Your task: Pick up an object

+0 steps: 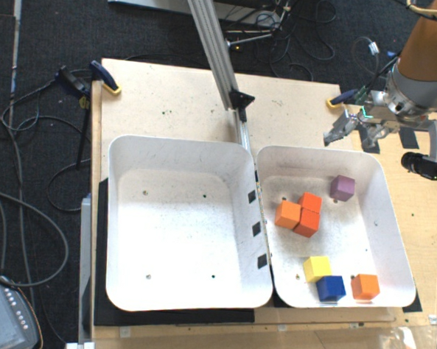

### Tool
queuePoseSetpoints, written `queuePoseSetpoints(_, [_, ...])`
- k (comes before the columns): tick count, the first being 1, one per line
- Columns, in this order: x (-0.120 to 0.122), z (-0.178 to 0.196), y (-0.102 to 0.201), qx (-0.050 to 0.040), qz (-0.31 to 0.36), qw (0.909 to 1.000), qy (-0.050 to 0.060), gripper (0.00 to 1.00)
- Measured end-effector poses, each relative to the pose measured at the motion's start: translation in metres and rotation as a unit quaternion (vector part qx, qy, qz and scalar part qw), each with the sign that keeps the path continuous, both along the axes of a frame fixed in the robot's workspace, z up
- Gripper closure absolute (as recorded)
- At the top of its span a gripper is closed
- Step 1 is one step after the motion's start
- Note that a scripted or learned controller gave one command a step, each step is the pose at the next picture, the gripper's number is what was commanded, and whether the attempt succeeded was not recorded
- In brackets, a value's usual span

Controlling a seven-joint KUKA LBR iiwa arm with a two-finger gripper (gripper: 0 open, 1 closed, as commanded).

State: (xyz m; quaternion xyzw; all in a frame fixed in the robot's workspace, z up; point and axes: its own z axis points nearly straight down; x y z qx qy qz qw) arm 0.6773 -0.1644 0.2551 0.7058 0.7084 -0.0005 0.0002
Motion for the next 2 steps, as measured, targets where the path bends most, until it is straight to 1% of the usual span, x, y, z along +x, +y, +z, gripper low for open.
queuePoseSetpoints(1, [-0.007, -0.046, 0.005, 0.0005, -0.002, 1.0000, 0.002, 0.00])
queuePoseSetpoints(2, [-0.005, -0.091, 0.010, 0.0004, 0.000, 1.0000, 0.002, 0.00])
